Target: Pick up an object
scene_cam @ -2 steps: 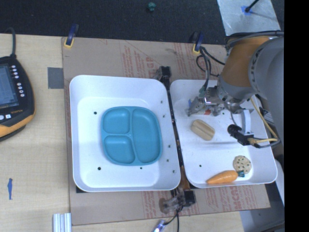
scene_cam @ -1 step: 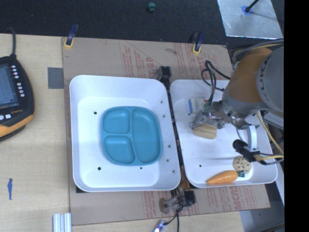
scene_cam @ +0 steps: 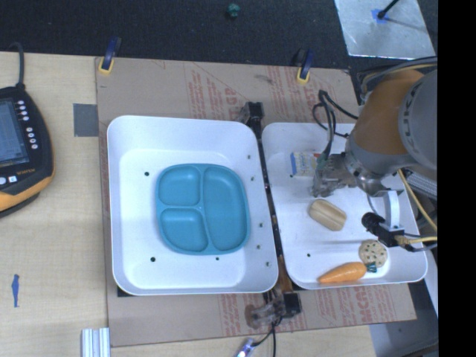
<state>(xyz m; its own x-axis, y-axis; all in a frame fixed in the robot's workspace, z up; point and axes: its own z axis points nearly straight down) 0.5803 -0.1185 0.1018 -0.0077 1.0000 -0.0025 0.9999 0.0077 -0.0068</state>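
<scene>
Bread roll [scene_cam: 327, 214] lies just below the claw [scene_cam: 324, 187] — its grip too blurred to tell.

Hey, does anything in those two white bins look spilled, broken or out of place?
Nothing stands out. The blue divided plate lies flat in the left bin. In the right bin, the bread roll, carrot and cookie lie apart and whole, with the pincer above them.
</scene>
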